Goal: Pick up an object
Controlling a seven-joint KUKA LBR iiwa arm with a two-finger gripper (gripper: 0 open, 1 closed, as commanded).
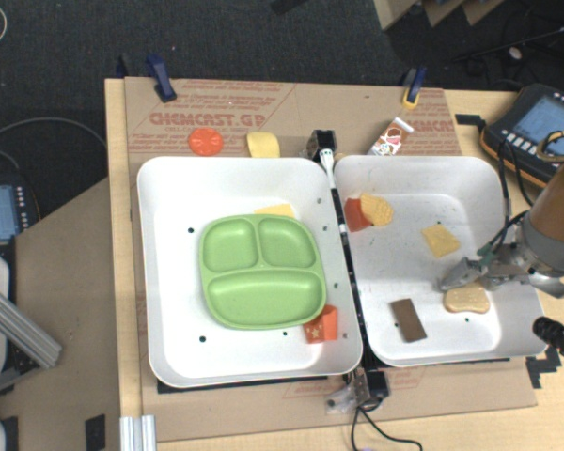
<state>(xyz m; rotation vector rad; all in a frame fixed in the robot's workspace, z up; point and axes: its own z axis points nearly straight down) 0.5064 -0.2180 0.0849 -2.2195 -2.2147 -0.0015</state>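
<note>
My gripper (pixel 477 280) hangs low in the right bin (pixel 423 172), at its right side, with the fingers spread open. A tan bread-shaped piece (pixel 466 300) lies just below and between the fingers, resting on the bin floor. Nothing is lifted. Also on this bin's floor are a yellow wedge (pixel 441 241), a brown flat rectangle (pixel 407 319), and a red block (pixel 356 213) touching a yellow round piece (pixel 377 211) at the left wall.
The left bin (pixel 169 252) holds a green divided plate (pixel 261 271), an orange block (pixel 322 325) at its lower right and a yellow piece (pixel 275 210) tucked behind it. On the board behind the bins lie an orange disc (pixel 205 141), a yellow block (pixel 262 145) and a small packet (pixel 390 139).
</note>
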